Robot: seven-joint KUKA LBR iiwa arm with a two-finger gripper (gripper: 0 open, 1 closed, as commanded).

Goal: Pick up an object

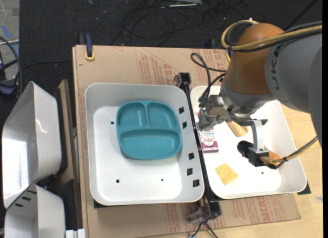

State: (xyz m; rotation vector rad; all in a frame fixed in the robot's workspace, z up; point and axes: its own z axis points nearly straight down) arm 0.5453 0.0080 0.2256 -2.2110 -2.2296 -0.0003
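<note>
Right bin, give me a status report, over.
Gripper over right bin, near its left wall. Pink packet lies just beside it. Yellow block apart; tan piece partly under the arm.

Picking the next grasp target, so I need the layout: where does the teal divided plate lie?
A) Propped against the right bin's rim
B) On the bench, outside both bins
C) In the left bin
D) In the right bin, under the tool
C: the teal divided plate lies flat in the left bin, while the tool hangs over the right bin.
</note>
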